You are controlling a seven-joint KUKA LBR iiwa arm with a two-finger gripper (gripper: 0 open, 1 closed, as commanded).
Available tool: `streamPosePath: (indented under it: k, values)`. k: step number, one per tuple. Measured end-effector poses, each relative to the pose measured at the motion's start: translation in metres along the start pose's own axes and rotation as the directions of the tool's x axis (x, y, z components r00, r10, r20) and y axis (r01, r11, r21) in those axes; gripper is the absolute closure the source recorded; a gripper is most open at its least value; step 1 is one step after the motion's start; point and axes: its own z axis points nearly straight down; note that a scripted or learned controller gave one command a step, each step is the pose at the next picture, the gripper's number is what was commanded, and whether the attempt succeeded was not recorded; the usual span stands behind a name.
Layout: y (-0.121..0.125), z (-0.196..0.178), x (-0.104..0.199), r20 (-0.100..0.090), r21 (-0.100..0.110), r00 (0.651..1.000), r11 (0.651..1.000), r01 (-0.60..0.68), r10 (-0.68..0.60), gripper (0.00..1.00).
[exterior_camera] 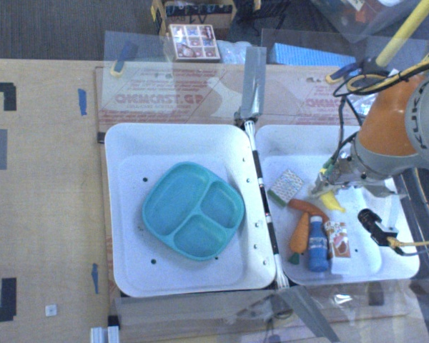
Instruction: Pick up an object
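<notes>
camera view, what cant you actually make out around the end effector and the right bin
- End effector, camera view: too small and blurred against the wrist to tell how it stands.
- Yellow object: partly under the end effector, kind unclear.
- Small carton: label too small to read.
- Right bin: its far-right part is covered by the arm.

The arm (397, 131) has a rounded orange band above the wrist, and a grey curved shell beside it at the right. Below the band there is a grey metal wrist part. Yellow and blue cables (365, 73) loop over the top of the arm, with some thin black wires.
</notes>
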Motion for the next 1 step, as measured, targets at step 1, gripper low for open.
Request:
streamPosePath:
  k: [1]
  values:
    - [0.0012, -0.1287, 0.0433, -0.004, 0.008, 0.969, 0.969, 0.246, -0.246, 1.00]
